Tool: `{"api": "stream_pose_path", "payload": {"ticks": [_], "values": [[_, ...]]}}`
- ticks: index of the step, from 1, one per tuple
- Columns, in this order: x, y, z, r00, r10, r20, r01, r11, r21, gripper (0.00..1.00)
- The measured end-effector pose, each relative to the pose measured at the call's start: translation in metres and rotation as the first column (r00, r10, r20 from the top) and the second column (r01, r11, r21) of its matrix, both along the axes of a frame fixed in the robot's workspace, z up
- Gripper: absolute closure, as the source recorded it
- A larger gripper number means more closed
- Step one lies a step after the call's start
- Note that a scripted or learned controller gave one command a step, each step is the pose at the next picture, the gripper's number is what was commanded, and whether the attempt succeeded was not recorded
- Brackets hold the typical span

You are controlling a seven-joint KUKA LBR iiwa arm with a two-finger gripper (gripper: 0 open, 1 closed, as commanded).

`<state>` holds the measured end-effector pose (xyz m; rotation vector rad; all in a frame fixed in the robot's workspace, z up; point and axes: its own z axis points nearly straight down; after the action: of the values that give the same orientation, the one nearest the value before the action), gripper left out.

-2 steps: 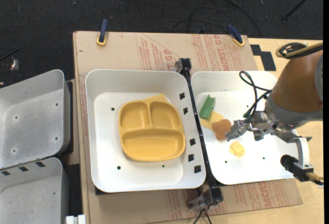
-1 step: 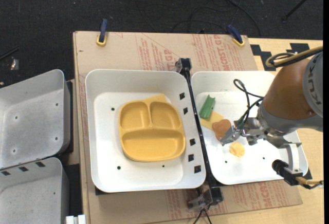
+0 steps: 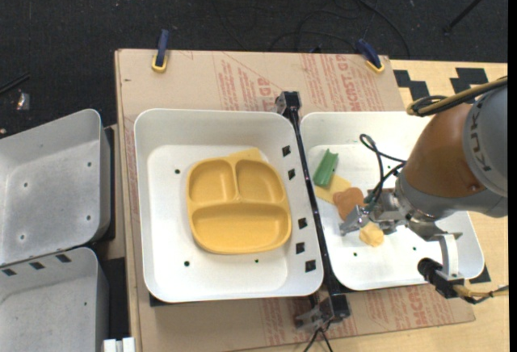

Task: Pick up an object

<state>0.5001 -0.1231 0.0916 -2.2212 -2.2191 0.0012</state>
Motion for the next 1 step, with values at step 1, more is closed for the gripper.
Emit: {"api": "stream_pose_path", "payload": {"ticks": [1], "values": [[0.0002,-0.0001,0.0105,1.000,-0.002,0.002,0.002,1.000,0.000,1.00]]}}
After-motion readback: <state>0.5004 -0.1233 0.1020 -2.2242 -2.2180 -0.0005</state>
